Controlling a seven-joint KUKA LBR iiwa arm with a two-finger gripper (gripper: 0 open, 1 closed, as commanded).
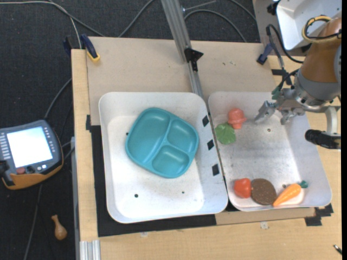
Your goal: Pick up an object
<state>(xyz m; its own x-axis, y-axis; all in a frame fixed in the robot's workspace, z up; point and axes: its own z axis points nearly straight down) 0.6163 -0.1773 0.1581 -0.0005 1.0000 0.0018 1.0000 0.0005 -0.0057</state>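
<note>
My gripper (275,116) hangs over the back of the right bin (271,156), its two fingers spread apart with nothing between them. To its left lie a salmon-pink toy (236,116) and a green leafy toy (225,134), close together by the bin's left wall. At the bin's front edge sit a red tomato-like toy (243,187), a brown oval patty (263,191) and an orange carrot (289,193), side by side.
The left bin (116,145) holds a teal divided plate (161,142), tilted a little. A metal pole (179,26) slants up from between the bins. A teach pendant (27,153) lies off the bench at left.
</note>
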